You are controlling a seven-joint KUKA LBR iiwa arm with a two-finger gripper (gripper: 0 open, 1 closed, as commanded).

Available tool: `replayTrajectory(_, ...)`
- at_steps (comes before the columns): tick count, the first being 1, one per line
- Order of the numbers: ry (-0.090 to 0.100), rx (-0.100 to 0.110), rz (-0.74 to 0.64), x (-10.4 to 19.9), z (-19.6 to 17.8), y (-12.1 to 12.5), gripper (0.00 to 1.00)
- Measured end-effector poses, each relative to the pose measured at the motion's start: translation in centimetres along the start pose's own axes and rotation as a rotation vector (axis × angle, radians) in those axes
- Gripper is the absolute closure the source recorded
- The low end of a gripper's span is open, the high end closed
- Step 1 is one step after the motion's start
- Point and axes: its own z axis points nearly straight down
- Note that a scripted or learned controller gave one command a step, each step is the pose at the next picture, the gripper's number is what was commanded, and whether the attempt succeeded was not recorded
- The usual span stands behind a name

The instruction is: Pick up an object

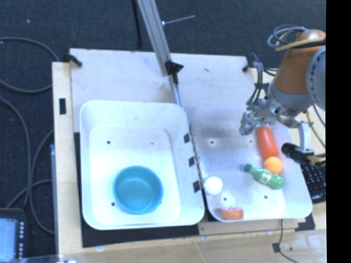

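White right bin point(219, 130): orange-red carrot point(267, 141) beside jaws point(249, 126)

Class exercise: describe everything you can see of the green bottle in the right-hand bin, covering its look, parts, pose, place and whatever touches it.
The green bottle is small, glossy and plastic-looking, with a pale label band around its middle and a narrow neck. It lies on its side on the floor of the right bin, slanted, neck pointing to the view's left and slightly up. An orange ball sits against its upper side, apparently touching. The gripper hangs apart from it, farther up the bin.
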Motion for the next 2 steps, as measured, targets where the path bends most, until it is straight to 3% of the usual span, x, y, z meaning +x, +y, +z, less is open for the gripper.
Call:
replayTrajectory(1, -0.001, -0.003, -0.006, -0.1, -5.8, 0.2, 1.0)
replayTrajectory(2, -0.003, 0.009, -0.004, -0.3, -3.8, 0.2, 1.0)
